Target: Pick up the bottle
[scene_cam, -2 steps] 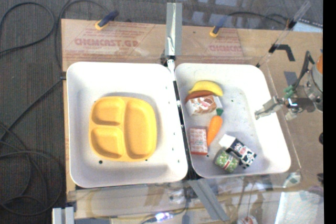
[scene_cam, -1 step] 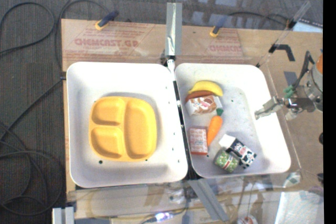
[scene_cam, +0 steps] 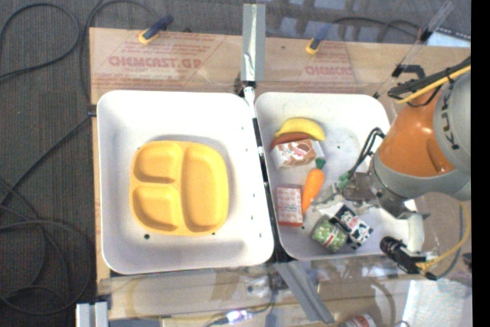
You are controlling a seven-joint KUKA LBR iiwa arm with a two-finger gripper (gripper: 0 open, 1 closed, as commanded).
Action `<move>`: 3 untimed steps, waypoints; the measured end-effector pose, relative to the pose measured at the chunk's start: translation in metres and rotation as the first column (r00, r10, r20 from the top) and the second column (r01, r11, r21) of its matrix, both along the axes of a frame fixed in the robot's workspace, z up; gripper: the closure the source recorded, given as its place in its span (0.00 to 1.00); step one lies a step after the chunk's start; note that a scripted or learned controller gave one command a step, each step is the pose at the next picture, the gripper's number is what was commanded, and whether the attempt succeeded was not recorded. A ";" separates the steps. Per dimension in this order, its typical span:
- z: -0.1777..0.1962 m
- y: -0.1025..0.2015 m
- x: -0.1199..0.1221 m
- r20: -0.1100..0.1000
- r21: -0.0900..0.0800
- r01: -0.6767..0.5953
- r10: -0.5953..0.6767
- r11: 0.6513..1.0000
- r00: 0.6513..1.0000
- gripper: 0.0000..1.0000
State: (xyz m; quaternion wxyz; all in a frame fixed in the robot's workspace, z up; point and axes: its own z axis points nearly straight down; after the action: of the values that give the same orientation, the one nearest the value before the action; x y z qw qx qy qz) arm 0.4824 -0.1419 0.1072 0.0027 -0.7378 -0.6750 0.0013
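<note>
- Left bin (scene_cam: 115, 241): holds a yellow tray (scene_cam: 182, 185) (divided, lying flat). Not part of the task.
- Right bin (scene_cam: 360, 107): all loose items lie here.
- Box (scene_cam: 289, 206): small, pinkish, by the bin's left wall, just beside the carrot (scene_cam: 311, 188).
- Banana (scene_cam: 300, 128): at the far end, touching a packet (scene_cam: 294, 154). Well apart from the work area.
- Green item (scene_cam: 328, 235): at the near edge, touching the bottle's left side.
- Bottle (scene_cam: 354, 227): judged to be the black-and-white patterned piece, lying at the bin's near right. Its long axis seems to run diagonally, far-left to near-right (blurred, not certain).
- Gripper (scene_cam: 348, 197): low over the bin, just beyond the bottle. Whether it is spread or closed cannot be told, and nothing is seen held.
- Arm (scene_cam: 417, 145): enters from the right.
- Finding: the bottle lies just nearward of the gripper, so a short move toward the near edge is needed. The green item risks being caught too.
</note>
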 end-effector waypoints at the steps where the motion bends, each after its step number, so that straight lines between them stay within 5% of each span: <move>1: 0.305 0.085 0.009 0.004 -0.005 -0.001 0.001 1.000 1.000 0.00; 2: 0.327 0.082 0.005 0.004 -0.005 -0.007 0.007 1.000 1.000 0.00; 3: 0.198 0.139 0.001 0.002 -0.005 0.282 -0.282 0.959 0.959 0.00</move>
State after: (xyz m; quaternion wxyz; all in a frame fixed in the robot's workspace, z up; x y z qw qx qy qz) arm 0.4833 -0.0028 0.3055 0.0007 -0.8266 -0.5628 0.0023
